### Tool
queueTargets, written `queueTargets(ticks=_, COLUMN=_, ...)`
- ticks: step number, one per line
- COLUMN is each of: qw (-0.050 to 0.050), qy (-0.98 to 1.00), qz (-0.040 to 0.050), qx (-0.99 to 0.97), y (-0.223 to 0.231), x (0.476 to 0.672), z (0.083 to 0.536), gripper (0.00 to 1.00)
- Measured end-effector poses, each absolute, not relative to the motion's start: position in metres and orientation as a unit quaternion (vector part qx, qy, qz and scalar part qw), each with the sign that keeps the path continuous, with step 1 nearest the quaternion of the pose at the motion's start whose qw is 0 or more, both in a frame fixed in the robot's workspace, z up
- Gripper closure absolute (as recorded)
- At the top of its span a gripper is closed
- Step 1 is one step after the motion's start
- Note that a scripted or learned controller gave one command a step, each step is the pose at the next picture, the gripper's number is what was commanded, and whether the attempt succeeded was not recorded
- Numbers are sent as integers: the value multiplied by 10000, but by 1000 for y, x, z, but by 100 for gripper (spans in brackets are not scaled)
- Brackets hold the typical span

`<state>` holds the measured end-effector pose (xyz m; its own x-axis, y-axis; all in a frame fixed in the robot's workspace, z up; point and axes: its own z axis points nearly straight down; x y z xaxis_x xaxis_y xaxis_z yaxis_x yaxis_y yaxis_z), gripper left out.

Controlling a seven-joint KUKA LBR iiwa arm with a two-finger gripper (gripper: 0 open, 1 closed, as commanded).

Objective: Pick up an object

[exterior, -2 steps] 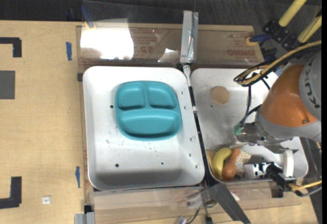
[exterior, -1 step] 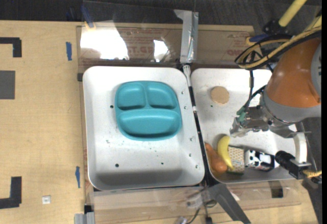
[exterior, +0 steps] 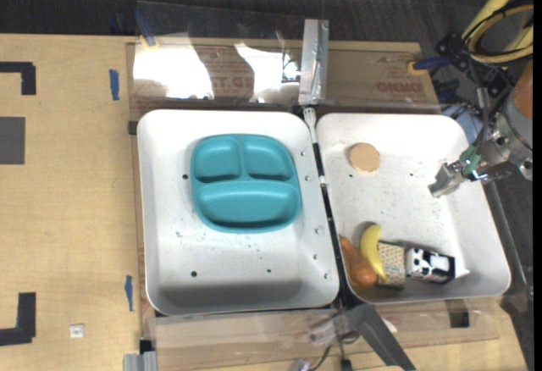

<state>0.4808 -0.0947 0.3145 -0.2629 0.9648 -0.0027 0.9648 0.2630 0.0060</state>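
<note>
The right bin (exterior: 474, 217) holds a round tan cookie (exterior: 365, 157) near its back left. Along its front lie a yellow banana (exterior: 373, 249), an orange piece (exterior: 358, 270) beside it, a tan speckled block (exterior: 391, 259) and a black-and-white cow toy (exterior: 432, 264). My gripper (exterior: 446, 178) hangs over the right side of this bin, well right of the cookie and above the front cluster. Nothing shows between its fingers.
The left bin (exterior: 161, 217) bears a teal divided plate (exterior: 246, 181). A clear plastic wall (exterior: 220, 64) and a taped metal post (exterior: 312, 60) stand behind the bins. Cables and a yellow hose (exterior: 500, 5) lie at the upper right.
</note>
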Motion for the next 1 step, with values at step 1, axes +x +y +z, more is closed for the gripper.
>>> queueTargets(ticks=1, qw=34, qy=7956, qz=13, qx=6057, y=-94, x=482, z=324, gripper=100)
